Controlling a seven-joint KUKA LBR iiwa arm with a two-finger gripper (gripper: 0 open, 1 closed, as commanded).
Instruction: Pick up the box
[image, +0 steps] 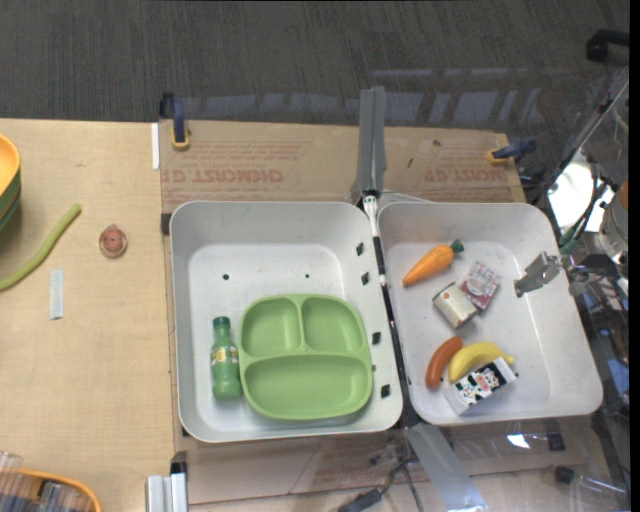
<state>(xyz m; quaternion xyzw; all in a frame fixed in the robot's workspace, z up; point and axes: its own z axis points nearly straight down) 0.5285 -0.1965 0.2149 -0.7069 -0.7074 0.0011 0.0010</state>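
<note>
A small tan and white box (455, 305) lies in the middle of the right bin (570, 340). A black-and-white patterned carton (480, 386) rests near that bin's front wall. My gripper (537, 273) hangs over the right side of the right bin, to the right of the tan box and apart from it, with nothing seen in it. The arm comes in from the right edge behind it.
Around the box lie an orange carrot (432, 262), a pink packet (482, 285), a yellow banana (478, 358) and a red pepper (441, 363). The left bin (190, 260) holds a green divided plate (303, 357) and a green bottle (225, 358).
</note>
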